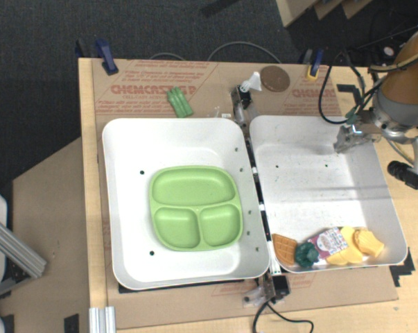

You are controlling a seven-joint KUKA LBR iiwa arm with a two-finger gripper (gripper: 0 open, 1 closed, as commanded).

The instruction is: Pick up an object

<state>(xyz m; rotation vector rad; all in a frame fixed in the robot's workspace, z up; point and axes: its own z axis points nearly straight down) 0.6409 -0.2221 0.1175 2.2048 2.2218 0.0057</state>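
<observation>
Several toy foods lie along the near edge of the right bin point(319, 179): an orange waffle piece point(283, 248), a dark green broccoli point(306, 255), a pink and white packet point(331, 241) and yellow pieces point(361, 244). My gripper point(346, 139) hangs over the bin's far right corner, well away from the foods, at the end of the grey arm point(397, 109). A green divided plate point(195, 207) sits in the middle of the left bin point(125, 151).
On the cardboard behind the bins lie a green clip-like object point(180, 103) and a brown disc point(274, 79). Blue clamps point(106, 55) point(314, 62) hold the board's far edge. Black cables point(330, 96) trail near the arm.
</observation>
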